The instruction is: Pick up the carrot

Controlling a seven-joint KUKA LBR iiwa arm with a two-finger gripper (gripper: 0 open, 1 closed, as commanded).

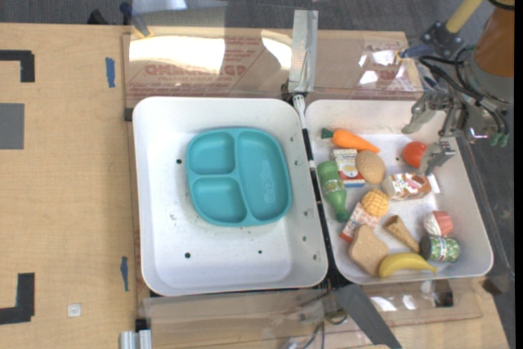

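We see the carrot [354,140] lying at the upper left of the right bin [478,212], green end toward the bin divider, just above a potato [371,167]. The gripper [439,136] hangs at the upper right of the frame over that bin, near a red tomato [415,154], well apart from the carrot. Jaws spread open, nothing between them. Left bin [155,176] holds a teal divided plate [239,176].
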